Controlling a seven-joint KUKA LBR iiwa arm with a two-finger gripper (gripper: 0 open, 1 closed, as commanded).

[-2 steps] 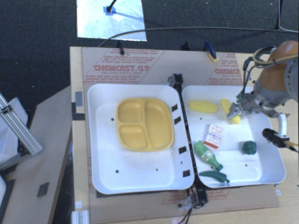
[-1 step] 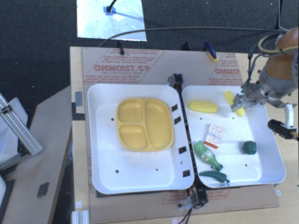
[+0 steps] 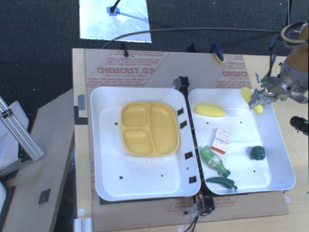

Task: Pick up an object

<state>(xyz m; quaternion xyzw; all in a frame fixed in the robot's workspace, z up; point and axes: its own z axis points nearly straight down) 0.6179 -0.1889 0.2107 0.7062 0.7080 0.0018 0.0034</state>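
Gripper (image 3: 258,100) over the right bin's (image 3: 280,144) far right corner, clenched on a yellow object (image 3: 247,94), yellow divided plate (image 3: 148,128) in the left bin (image 3: 108,178)

Glossy white plastic bins (image 3: 106,129), matt yellow plastic divided plate (image 3: 148,128), shiny green bottle (image 3: 215,161)

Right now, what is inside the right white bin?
Inside the right bin: a yellow oblong piece, a red-and-white packet, a green bottle, a dark green ball and a green strip. Anything beneath them is covered.
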